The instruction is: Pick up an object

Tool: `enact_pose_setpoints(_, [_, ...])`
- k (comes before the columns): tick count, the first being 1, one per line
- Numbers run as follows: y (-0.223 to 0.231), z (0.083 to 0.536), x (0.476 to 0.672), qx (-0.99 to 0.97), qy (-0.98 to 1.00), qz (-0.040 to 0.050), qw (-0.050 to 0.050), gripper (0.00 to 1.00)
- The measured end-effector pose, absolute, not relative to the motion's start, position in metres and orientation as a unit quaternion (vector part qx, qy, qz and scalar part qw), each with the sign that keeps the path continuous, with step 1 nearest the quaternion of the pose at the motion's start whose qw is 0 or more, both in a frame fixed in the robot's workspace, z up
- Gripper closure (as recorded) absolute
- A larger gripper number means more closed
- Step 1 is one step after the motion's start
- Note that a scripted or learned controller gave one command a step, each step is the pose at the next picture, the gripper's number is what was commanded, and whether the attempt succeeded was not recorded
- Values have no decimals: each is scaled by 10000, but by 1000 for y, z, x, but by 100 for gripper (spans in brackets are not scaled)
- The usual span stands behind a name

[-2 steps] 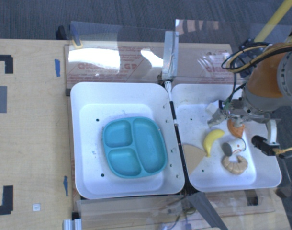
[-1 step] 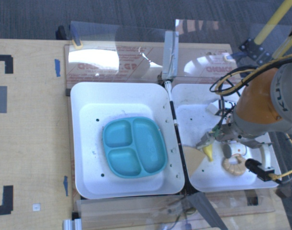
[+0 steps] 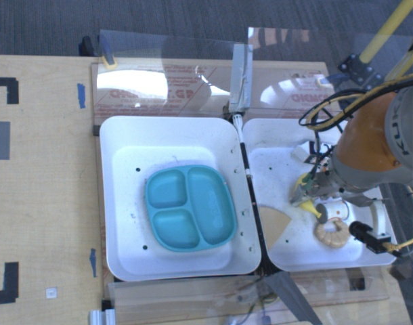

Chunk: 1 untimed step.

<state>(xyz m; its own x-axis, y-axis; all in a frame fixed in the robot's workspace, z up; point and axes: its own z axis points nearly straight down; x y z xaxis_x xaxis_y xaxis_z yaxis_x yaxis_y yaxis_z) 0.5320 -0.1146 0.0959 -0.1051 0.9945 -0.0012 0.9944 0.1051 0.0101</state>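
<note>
We judge the pick not yet made: our gripper [image 3: 307, 193] hangs low in the right bin [image 3: 277, 252] among small items, its grasp impossible to tell, while a tan ring-shaped piece [image 3: 332, 233] lies just beside it, unlifted.

Divided plate [image 3: 190, 207] in left bin [image 3: 118, 202]; pastry-like ring [image 3: 332, 233], perhaps, in right bin [image 3: 274, 164].

Dark grey carpet [image 3: 125, 5] beyond pale wooden bench [image 3: 37, 181].
</note>
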Motion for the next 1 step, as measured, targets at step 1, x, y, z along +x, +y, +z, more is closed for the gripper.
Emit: enact_pose_setpoints(1, [-50,183,529,7988,6016,3,-4,100])
